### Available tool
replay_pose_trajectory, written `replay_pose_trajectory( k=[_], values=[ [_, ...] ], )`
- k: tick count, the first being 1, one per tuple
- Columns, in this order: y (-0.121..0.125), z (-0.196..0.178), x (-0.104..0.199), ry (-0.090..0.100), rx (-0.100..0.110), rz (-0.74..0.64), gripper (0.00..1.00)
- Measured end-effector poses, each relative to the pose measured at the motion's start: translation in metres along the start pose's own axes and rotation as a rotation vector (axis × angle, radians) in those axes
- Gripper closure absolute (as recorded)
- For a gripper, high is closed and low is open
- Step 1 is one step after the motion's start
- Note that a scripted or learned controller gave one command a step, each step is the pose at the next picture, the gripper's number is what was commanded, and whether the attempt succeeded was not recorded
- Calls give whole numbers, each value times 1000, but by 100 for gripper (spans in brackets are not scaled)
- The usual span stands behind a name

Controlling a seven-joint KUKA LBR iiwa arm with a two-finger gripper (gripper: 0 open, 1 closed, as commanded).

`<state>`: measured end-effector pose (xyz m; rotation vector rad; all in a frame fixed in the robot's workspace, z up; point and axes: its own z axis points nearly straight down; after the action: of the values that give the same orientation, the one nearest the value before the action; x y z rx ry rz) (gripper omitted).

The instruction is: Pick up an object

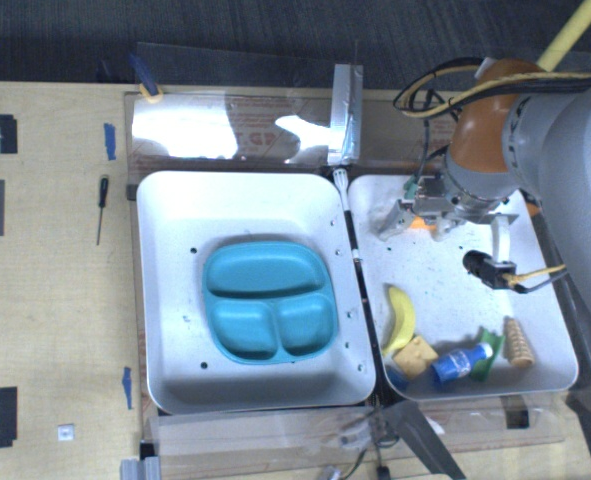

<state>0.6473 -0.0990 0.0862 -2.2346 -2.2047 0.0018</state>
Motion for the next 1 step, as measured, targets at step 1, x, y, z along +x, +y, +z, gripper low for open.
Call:
replay_pose_trajectory(
  k=[1],
  values=[
    [14, 1, 1, 2, 26, 92, 0]
  ],
)
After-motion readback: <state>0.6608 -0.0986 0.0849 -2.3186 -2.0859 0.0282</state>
